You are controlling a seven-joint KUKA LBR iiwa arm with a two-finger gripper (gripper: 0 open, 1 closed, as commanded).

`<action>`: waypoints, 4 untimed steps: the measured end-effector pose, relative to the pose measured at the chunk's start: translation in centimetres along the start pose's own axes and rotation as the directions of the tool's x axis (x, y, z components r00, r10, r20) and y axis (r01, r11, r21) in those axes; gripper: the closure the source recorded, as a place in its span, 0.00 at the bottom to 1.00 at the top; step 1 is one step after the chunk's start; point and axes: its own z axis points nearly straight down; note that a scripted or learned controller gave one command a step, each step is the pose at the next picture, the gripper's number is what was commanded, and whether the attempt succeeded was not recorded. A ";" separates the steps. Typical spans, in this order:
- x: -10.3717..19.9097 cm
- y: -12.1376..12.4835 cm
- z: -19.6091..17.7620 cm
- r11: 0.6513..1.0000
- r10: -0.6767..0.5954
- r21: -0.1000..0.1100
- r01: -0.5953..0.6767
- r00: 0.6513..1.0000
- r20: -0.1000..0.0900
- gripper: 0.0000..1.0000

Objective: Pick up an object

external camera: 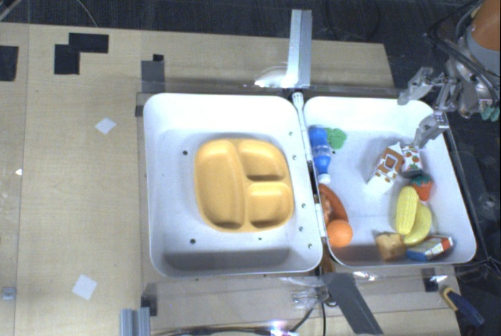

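Gripper (430, 103) hovers over right bin (360, 111) back corner, jaws spread, nothing held. Approach step. Nearest target, apparently a patterned toy giraffe (394, 162), requires descent forward-left.

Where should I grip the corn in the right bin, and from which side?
Take the corn across its middle, coming from above. It lies lengthwise, narrow side to side, with open floor on its left; the banana presses against its right, so that finger has little room.
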 end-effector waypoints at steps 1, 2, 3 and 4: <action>3.2 -1.9 9.3 0.979 0.204 0.000 -0.204 0.979 -0.007 0.00; 4.8 -4.2 11.3 0.754 0.657 0.002 -0.657 0.754 -0.002 0.00; 3.8 -4.6 14.0 0.449 0.893 -0.009 -0.893 0.449 0.015 0.00; 4.6 -4.4 14.3 0.465 0.885 -0.030 -0.885 0.463 0.039 0.00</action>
